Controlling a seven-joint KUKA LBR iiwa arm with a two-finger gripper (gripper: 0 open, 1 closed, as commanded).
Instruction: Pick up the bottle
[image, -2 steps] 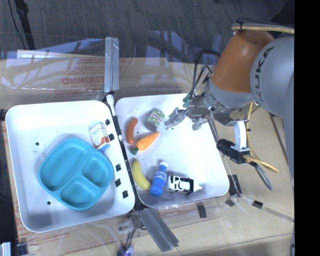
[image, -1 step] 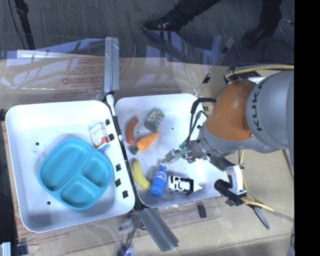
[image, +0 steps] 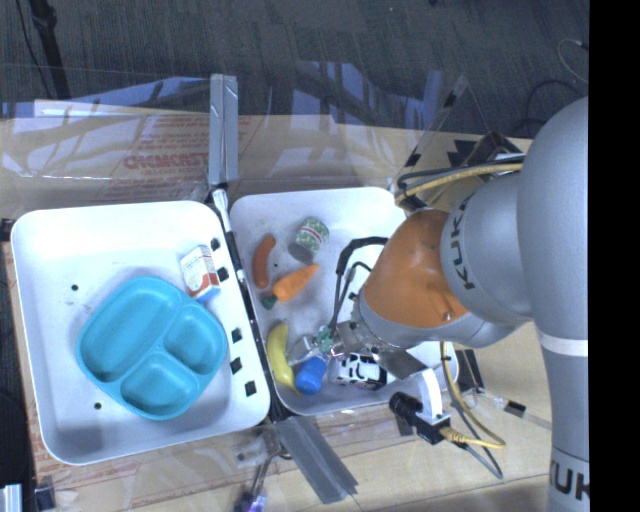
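At the right bin's near edge, the gripper (image: 335, 345) sits seemingly right beside the blue-capped bottle (image: 312, 368).

1. The right bin's (image: 330, 205) far half has bare floor around a sausage (image: 263, 256), a carrot (image: 294, 283) and a small round can (image: 311, 234), which lie near one another.
2. Its near end is crowded: the arm (image: 440, 270) hangs over it, with a banana (image: 279, 356) and a blue-capped bottle (image: 313, 370) packed close together beneath.
3. The left bin (image: 50, 300) is mostly taken by a blue divided plate (image: 150, 345) (a small carton (image: 199, 270) touches its far edge); only the margins stay free.
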